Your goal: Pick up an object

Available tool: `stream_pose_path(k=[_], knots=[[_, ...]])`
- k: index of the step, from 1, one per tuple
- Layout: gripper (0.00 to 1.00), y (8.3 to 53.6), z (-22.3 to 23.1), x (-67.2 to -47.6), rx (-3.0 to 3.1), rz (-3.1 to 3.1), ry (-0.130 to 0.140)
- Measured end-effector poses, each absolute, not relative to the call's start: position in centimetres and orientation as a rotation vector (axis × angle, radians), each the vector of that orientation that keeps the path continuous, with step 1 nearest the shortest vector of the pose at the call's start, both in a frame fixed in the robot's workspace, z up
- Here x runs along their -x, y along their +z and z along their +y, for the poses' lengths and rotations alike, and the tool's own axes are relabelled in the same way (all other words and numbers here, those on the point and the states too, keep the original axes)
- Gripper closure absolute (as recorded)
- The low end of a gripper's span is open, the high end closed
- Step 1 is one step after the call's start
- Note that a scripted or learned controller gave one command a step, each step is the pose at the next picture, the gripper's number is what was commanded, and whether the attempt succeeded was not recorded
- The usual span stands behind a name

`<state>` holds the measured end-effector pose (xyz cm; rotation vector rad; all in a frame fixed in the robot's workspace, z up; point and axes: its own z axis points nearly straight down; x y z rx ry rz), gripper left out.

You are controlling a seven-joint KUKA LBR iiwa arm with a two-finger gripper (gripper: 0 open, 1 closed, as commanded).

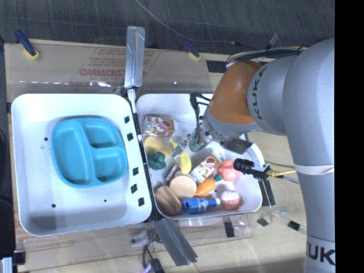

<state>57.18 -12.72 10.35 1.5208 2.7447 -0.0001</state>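
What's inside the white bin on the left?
The left bin holds a blue tray with compartments. Whatever is beneath the tray is covered.

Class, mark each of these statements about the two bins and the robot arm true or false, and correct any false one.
1. The blue tray lies in the left bin. True.
2. The toy food is piled in the left bin. False: it is in the right bin.
3. The arm reaches in from the right. True.
4. The blue bottle stands upright. False: it lies on its side.
5. The cupcake is near the right bin's near right corner. True.
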Motion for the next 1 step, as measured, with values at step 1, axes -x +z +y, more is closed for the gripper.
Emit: stream_pose_path(k=[1], knots=[[1.00, 9.26, -12.86, -59.33, -1.337, 2.840, 0.000]])
